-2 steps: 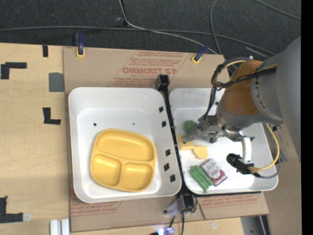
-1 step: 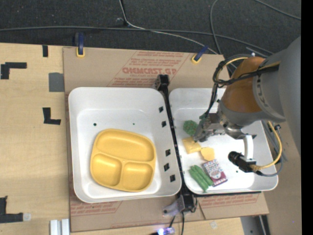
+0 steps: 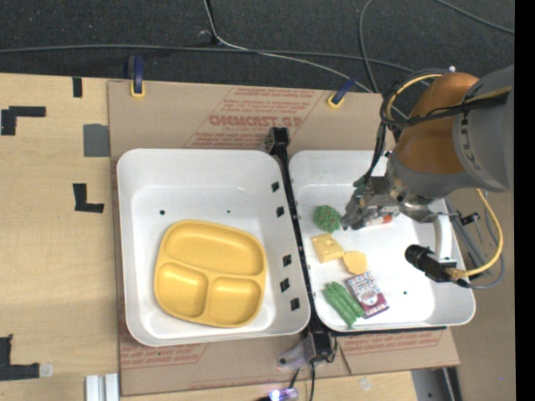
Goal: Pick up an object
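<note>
We see the hand [image 3: 358, 213] low in the right bin [image 3: 418, 303], right of frame centre, just beside the green broccoli piece [image 3: 327, 217]; its grip we cannot tell.

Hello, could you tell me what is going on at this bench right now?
The grey arm reaches into the right bin, its pincer low beside the green broccoli piece. Two yellow cheese pieces, a green bean pod and a small packet lie nearby. The left bin holds a yellow divided plate. Nothing looks picked up yet.
</note>
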You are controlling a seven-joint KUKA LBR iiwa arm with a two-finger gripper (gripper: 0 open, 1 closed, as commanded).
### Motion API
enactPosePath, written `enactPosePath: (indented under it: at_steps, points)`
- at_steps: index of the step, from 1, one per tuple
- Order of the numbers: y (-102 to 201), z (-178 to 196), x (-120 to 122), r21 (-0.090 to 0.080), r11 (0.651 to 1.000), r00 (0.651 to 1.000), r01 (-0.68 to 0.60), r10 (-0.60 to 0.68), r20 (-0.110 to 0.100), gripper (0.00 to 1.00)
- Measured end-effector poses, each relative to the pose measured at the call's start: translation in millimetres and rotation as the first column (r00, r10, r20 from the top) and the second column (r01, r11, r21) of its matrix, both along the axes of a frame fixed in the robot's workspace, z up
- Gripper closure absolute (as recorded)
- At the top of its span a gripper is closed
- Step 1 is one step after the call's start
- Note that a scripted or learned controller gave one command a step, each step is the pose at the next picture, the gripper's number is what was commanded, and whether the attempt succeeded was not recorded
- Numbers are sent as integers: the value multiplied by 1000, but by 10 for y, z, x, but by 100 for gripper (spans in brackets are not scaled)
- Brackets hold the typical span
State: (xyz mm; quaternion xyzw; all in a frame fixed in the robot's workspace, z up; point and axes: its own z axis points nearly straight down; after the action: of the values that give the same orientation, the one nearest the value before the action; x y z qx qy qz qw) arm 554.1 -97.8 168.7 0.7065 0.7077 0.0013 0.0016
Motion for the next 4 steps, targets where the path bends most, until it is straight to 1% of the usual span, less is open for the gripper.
enactPosePath:
  at_steps: [1,2,3,4]
  points:
    - [-28,451,-52,0,1000,1000,1,-1,0,100]
    - [-27,617,-46,1,1000,1000,1,-1,-3,100]
    - [548,528,23,2,1000,1000,-4,4,-7,100]
    - [1006,458,32,1,1000,1000,-4,4,-7,100]
